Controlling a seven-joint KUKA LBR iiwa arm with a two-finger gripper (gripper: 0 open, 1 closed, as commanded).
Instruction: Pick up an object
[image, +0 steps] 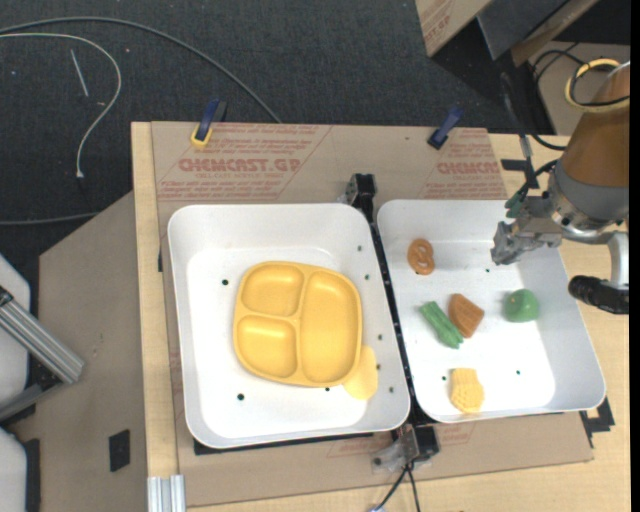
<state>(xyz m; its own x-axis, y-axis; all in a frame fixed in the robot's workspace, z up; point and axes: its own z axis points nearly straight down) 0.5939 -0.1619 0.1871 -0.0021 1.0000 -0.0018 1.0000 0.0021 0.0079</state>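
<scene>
In the right bin (560, 395) lie several small toy foods: an orange pretzel-like piece (421, 256) at the back left, a green bean-shaped piece (439, 324), a brown wedge (466, 314) touching it, a green round piece (520, 305), and a yellow ridged piece (464, 389) near the front. My gripper (508, 246) hangs over the bin's back right part, above and behind the green round piece, with nothing seen between its fingers.
The left bin (200, 300) holds a yellow divided plate (298, 322) with a small yellow piece (362, 376) at its front right corner. Blue clamps (207, 120) hold the cardboard base at the back. A black bracket (361, 188) sits between the bins.
</scene>
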